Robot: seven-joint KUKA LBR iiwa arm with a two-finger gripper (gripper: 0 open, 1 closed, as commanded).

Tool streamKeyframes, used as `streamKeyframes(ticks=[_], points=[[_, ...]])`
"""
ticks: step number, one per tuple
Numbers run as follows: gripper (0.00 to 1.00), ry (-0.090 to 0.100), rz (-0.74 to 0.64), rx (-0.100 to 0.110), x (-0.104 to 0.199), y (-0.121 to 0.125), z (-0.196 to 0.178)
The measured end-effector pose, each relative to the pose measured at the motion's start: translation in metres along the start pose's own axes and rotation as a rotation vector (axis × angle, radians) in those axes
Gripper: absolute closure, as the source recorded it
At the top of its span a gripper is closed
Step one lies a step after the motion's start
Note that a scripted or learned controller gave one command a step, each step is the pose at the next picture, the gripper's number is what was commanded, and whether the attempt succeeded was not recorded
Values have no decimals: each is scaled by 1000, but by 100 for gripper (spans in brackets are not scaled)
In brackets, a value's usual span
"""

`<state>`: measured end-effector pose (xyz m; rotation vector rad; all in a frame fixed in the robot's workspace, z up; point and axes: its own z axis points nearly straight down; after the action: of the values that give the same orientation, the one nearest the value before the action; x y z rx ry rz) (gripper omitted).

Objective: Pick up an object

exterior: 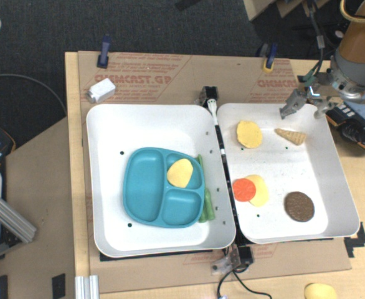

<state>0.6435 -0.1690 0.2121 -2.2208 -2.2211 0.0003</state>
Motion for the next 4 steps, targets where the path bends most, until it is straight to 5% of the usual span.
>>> streamKeyframes(ticks=[1, 2, 3, 4], points=[[0, -3, -4, -17, 34, -20, -123], [100, -3, -2, -7, 33, -21, -125], [100, -7, -2, -24, 27, -22, -324], [100, 3, -8, 9, 114, -50, -224]])
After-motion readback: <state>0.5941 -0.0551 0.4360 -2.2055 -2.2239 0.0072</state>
